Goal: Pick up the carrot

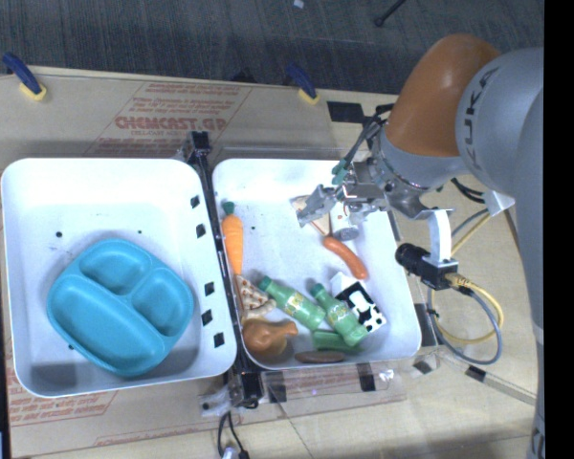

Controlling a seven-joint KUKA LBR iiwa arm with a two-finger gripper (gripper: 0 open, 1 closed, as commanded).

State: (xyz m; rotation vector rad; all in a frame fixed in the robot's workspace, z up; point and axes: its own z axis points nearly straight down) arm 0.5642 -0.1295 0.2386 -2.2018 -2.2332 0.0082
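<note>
Two white bins sit side by side on the surface. Against the left wall of the right bin [268, 185] lies the carrot [233, 244], lengthwise, its green top pointing toward the bin's far wall. Well apart from the carrot, over the far right part of this bin, hangs the pincer [323, 207] — whether its fingers are spread or closed I cannot tell, and nothing is seen between them. Just below the pincer lies a sausage [346, 255]. Toward the bin's near wall are two green bottles [311, 309], a black-and-white carton [362, 310] and a brown drumstick [268, 335]. Left of this bin, the left bin [38, 185] holds a blue divided plate [120, 304].
</note>
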